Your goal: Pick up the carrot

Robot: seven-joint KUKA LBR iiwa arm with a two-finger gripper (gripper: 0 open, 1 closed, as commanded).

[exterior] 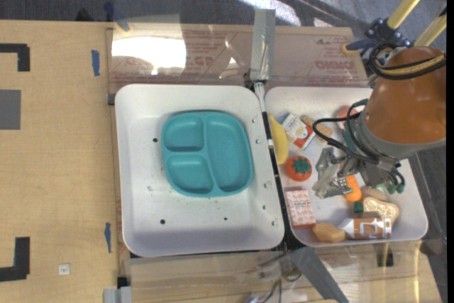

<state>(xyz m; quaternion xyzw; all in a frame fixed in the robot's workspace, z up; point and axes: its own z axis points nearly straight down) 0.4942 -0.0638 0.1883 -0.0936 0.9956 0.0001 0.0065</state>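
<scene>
Orange carrot (352, 185) lies right beside the claw (330, 179).

The gripper (332, 179) is a blur of grey metal, so its fingers cannot be made out. Just beside it, an orange piece (350, 186) — possibly the carrot — shows only in part, too small to be sure. Above it, the arm's orange band (409, 104) covers the right bin's (418, 218) far corner — and a reddish thing (343, 112) peeks from behind
</scene>
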